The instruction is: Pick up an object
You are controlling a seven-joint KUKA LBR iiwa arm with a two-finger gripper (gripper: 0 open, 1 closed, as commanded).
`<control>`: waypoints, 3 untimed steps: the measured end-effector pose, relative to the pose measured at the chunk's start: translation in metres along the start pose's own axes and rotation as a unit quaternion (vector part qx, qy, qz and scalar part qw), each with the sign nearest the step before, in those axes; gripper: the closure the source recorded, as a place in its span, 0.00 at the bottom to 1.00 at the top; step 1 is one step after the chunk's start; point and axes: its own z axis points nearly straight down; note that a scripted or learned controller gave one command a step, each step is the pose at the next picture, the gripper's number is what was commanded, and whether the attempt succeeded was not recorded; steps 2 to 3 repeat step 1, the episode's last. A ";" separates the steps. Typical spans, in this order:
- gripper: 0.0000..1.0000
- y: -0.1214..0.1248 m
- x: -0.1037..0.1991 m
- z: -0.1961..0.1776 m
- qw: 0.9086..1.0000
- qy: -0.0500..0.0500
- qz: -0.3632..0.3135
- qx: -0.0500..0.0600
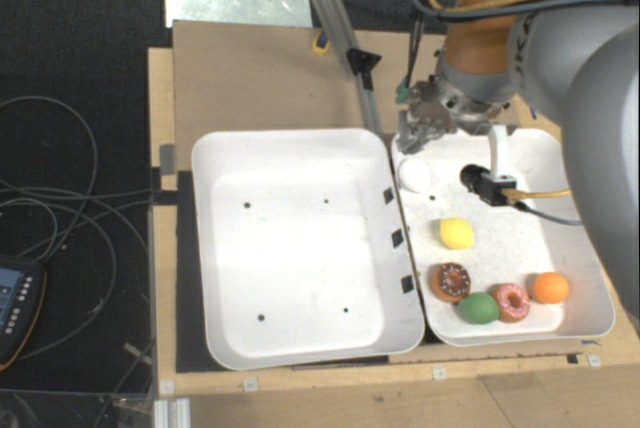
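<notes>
Hovering over the far left corner of the right bin [590, 311], my pincer [418, 138] sat low near the rim, just beside the divide between the two bins; I couldn't tell whether it was released or clenched, and nothing showed in it. My guess: it was lined up for a drop into that corner, but the pickable things lay well apart from it, toward the near end. Candidates for the task, all in the right bin: a yellow lemon-like piece [456, 234], smooth and rounded, alone mid-bin; then a row by the near wall, a brown doughnut [451, 282] with sprinkles, a green ball [479, 307] touching or nearly touching it, a pink doughnut [513, 302] just beside that, and an orange ball [550, 288] at the end. They looked like small plastic toy food, glossy. A black fitting [482, 184] with a white post and cable hung off the arm above the bin floor. Left bin [230, 156] was shallow, white, matte, with rounded corners and a few dark dots in its floor. Both bins rested on a brown board tabletop [250, 66], probably side by side so things could be moved between them. Pick not yet done, I judged.
</notes>
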 end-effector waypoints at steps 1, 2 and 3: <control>1.00 -0.010 0.047 -0.005 1.000 0.000 0.000 0.000; 1.00 -0.010 0.047 -0.005 1.000 0.000 0.000 0.000; 1.00 -0.010 0.047 -0.005 1.000 0.000 0.000 0.000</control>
